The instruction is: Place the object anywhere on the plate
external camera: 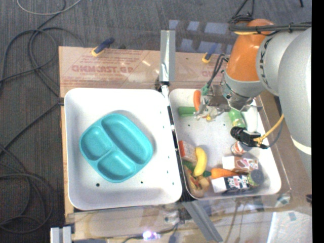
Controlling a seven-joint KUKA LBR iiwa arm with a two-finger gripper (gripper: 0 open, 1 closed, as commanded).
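Plate (117, 147) sits mid left bin (76, 186), teal, three compartments. Object isn't fixed yet: my gripper (207, 110) hangs over the right bin's (276, 184) far-left corner, just beside the carrot (197, 100) and a green piece (186, 112), so I guess one of those. Both look like light, stiff, smooth plastic toys, likely slippery; I'd pinch across the middle, short axis. Gripper state: can't tell, wrist clutter hides it. Nothing visibly held.

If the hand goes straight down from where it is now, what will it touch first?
Most likely the carrot at the far end of the right bin, since the hand hangs just beside it. Depth is unclear; it might meet the bin's floor instead.
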